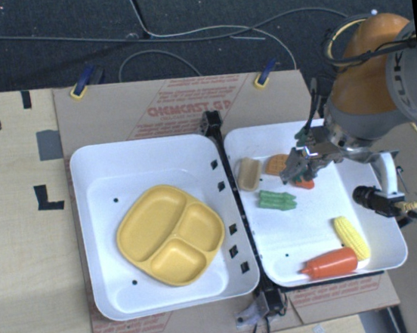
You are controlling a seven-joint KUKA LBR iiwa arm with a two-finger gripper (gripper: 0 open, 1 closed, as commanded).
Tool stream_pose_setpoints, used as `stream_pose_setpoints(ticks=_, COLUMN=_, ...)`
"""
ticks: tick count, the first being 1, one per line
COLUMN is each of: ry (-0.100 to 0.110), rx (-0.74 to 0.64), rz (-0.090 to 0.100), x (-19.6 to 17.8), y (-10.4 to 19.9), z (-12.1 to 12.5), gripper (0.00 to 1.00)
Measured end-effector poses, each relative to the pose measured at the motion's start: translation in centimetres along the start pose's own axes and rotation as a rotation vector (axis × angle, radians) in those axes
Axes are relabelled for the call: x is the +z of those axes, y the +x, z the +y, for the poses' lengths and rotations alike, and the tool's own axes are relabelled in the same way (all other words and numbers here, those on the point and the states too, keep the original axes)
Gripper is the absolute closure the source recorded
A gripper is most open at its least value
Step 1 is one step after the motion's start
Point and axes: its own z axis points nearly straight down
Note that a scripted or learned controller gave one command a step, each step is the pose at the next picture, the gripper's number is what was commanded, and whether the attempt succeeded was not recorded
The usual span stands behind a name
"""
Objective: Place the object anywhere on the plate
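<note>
Camera view. Left bin [93, 215], shallow white plastic: a yellow three-compartment plate [170, 234] is held at its middle, with bare white floor left all around it. Right bin [391, 248]: a tan block [248, 173] near the dividing wall, an orange-brown round piece [275, 164], a green ridged vegetable [276, 200], a yellow corn cob [351, 237] and an orange-red carrot-like piece [330, 263] along the near edge. The gripper [301, 169] is set low in the right bin's far part, over a small red-orange object [305, 183]; whether anything is pinched cannot be told.
</note>
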Motion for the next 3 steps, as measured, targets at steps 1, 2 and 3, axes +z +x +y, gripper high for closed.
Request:
stream_pose_setpoints(ticks=1, ry=0.001, rx=-0.001, rz=0.000, x=-0.4, y=6.2, z=-0.5, gripper=1.00)
stream_pose_setpoints(ticks=2, ry=0.001, rx=-0.001, rz=0.000, x=-0.4, y=12.5, z=-1.0, gripper=1.00)
stream_pose_setpoints(ticks=3, ry=0.002, rx=-0.001, rz=-0.001, x=0.9, y=18.0, z=-0.6, gripper=1.00)
